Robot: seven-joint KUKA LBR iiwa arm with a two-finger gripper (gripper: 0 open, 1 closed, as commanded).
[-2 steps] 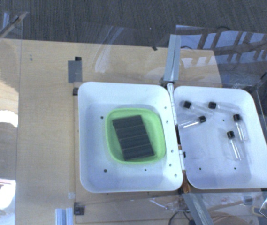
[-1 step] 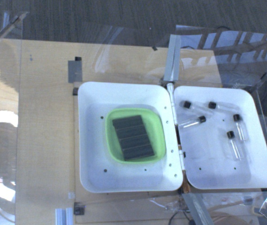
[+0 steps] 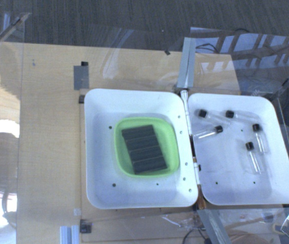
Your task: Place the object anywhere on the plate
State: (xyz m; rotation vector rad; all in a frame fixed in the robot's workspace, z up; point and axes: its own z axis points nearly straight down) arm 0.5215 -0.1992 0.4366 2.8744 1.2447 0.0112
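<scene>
The left bin holds a green plate bearing a dark ridged block; capped clear vials lie scattered in the right bin

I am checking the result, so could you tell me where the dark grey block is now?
The dark grey block lies on the green plate in the left bin of the camera view.

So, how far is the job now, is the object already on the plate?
It looks done: the dark ribbed block lies flat inside the green plate in the left bin. Nothing is in hand at this moment. Several small clear vials with black caps lie in the right bin; whether they are part of the job, I cannot tell.
</scene>
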